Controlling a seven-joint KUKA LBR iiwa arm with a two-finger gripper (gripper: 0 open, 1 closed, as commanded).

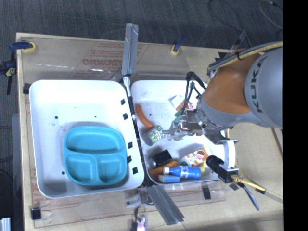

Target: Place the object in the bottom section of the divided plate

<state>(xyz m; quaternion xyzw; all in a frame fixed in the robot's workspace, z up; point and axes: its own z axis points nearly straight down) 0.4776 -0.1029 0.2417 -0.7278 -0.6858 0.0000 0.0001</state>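
- Camera view: counter (72, 47) carries two white bins side by side; left bin (48, 100) has a blue divided plate (95, 154) in its lower half, one long section toward the top, two smaller ones toward the bottom, all bare.
- Right bin (159, 93) holds clutter: orange sausage-like piece (143, 115) near the left wall, small green-white patterned object (155, 134) just below it, black block (162, 157), blue bottle (185, 172) lying flat along the bottom wall, colourful packet (197, 156) just above it.
- Grey arm with orange band (231, 90) reaches in from the right over the right bin.
- Tool (179, 128) low over the bin's middle, just beside the green-white object; finger spread and any grip: cannot tell.
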